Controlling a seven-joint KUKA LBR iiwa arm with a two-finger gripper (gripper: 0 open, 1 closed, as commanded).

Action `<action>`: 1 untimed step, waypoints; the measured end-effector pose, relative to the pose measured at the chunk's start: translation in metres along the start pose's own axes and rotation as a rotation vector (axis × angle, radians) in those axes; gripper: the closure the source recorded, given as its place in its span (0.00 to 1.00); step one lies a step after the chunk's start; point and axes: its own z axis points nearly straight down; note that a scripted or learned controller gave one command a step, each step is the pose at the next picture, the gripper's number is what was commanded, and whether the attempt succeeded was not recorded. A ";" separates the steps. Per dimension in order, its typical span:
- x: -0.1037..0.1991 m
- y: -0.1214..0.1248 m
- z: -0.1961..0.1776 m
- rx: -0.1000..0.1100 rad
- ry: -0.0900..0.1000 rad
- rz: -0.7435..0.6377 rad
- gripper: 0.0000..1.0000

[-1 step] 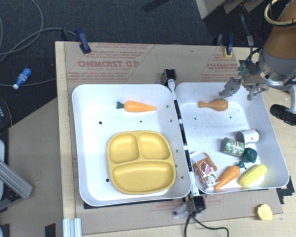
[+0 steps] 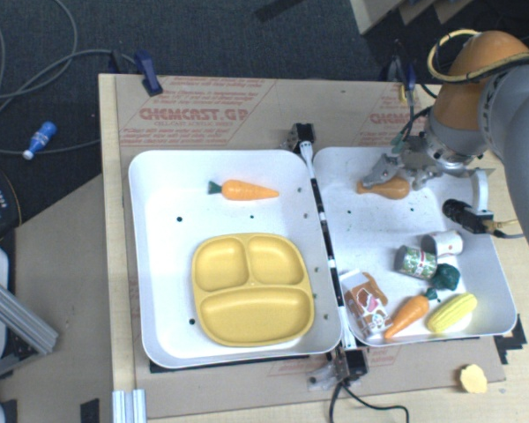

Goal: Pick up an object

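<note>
Hovering low over the far part of the right shallow white plastic bin (image 2: pixel 502 289), the claw (image 2: pixel 404 167) is seen at the end of the grey arm with the orange band (image 2: pixel 476 77). Whether its fingers are apart or together cannot be told from this slant.

A small tan pear-shaped toy (image 2: pixel 383 186) lies directly beneath and just to the left of the claw, touching or nearly touching it; no grip on it can be confirmed. Its long axis runs roughly left to right across the bin, so a grasp across its narrow width is judged the likeliest to succeed.

Nothing crowds it. Well apart, at the near end of the same bin, are clustered a green-labelled tin can (image 2: pixel 415 261), a dark green vegetable toy (image 2: pixel 446 278), a yellow corn cob (image 2: pixel 452 312), an orange plastic carrot (image 2: pixel 406 315) and a brown-and-white snack packet (image 2: pixel 367 301).

In the left white bin (image 2: pixel 150 236) are a yellow divided plastic plate (image 2: pixel 251 287) and a second orange carrot (image 2: pixel 245 190). Both bins rest on the cardboard-covered surface (image 2: pixel 203 113).
</note>
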 end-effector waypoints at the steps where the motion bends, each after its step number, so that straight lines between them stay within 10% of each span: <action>1: -0.003 0.006 -0.026 -0.022 -0.010 -0.002 1.00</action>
